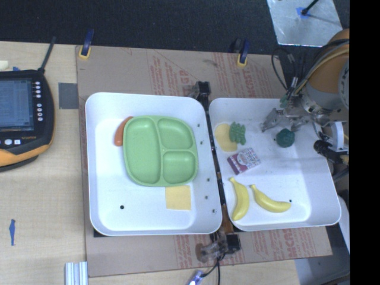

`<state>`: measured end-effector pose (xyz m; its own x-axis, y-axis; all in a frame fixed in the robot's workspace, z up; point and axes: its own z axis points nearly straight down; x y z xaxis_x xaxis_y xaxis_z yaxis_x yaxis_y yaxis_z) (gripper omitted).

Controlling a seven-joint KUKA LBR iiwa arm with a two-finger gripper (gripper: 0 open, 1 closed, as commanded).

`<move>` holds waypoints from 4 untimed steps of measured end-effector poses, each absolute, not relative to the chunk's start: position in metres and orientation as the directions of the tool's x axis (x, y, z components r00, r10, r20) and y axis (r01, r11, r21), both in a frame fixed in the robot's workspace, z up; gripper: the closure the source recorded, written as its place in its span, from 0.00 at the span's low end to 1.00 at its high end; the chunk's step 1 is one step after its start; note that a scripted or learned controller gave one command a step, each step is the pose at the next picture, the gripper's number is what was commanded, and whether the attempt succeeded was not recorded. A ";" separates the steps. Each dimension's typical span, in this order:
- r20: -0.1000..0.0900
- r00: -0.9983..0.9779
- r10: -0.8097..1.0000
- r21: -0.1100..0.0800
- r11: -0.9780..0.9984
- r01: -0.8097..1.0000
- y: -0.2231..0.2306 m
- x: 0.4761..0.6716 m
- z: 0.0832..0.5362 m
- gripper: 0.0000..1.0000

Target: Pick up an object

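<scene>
The right bin (314, 186) holds a dark green ball (285, 138), a green bumpy piece (238, 133) beside a flat yellow disc (222, 137), a maroon packet (244, 160) and two bananas (240, 199) (271, 200). My gripper (288, 122) hangs over the bin's far right part, its fingers spread open. The green ball lies just in front of it, not between the fingers. Nothing is held.
In the left bin (101, 177) sit a green divided plate (160, 150), an orange piece (120, 131) tucked at the plate's left edge, and a yellow square slice (178, 198). A control pendant (18, 114) rests on the bench at far left.
</scene>
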<state>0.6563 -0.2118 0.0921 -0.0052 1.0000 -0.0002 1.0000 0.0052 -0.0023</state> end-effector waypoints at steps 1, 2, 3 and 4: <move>0.000 -0.004 1.000 -0.005 0.004 1.000 -0.212 0.636 0.097 0.00; -0.001 -0.006 1.000 -0.006 0.006 1.000 -0.212 0.636 0.108 1.00; 0.001 -0.004 1.000 -0.001 0.004 1.000 -0.162 0.647 0.180 1.00; 0.001 -0.004 1.000 -0.002 0.004 1.000 -0.097 0.641 0.218 1.00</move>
